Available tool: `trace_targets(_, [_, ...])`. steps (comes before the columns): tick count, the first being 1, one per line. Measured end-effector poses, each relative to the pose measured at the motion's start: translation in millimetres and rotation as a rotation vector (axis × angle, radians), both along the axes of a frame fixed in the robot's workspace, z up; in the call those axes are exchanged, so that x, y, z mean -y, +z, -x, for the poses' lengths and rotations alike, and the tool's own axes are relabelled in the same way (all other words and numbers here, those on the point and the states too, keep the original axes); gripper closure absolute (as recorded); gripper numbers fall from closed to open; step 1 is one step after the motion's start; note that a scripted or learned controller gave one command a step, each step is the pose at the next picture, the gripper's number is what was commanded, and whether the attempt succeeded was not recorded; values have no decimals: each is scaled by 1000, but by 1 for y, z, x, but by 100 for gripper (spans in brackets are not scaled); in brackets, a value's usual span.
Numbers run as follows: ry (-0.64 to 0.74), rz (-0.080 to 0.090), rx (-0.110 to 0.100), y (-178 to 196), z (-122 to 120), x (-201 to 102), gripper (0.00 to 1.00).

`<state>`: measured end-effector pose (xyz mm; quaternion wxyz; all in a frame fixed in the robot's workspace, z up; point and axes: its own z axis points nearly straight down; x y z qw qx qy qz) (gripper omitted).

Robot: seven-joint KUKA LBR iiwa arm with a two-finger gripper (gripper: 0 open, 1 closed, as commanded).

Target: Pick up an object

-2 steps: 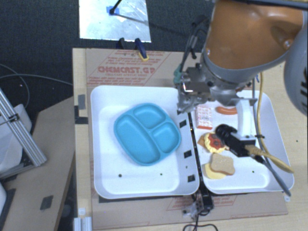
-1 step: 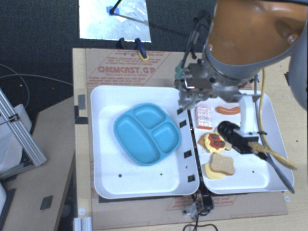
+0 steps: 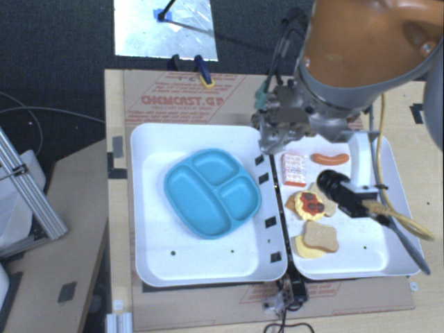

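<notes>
Toy foods lie in the white bin [image 3: 368,259] on the view's right, all of them resting on its floor. A sausage [image 3: 330,159], smooth, orange-red and slightly curved, is near the far wall. Just beside it, toward the divider, is a small flat rectangular packet [image 3: 293,169], white with red print. Nearer the camera is a pizza piece [image 3: 309,204], yellow and rounded with dark red blobs on top. Nearest of all is a bread slice [image 3: 320,236], tan with a brown crust, which lies on top of a pale yellow flat piece [image 3: 304,248].

The gripper [image 3: 272,141], a grey metal block under the arm's broad orange band, hangs over the far end of the seam between the two bins, apart from every toy. Whether it is released or clenched I cannot tell.

The other bin [image 3: 149,255], glossy white plastic with rounded corners, holds a sky-blue divided plate [image 3: 211,193] with three compartments, set at a slant.

Both bins rest on a sheet of brown cardboard [image 3: 180,99] with red lettering. Beyond it a shiny silver sheet [image 3: 163,19] lies on dark carpet [image 3: 48,40], and a pale aluminium frame [image 3: 28,186] stands at the view's left.
</notes>
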<state>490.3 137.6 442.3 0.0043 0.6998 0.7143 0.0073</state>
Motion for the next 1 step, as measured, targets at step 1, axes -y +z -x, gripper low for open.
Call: trace_targets(1, [-12, 7, -27, -110, 6, -67, 100])
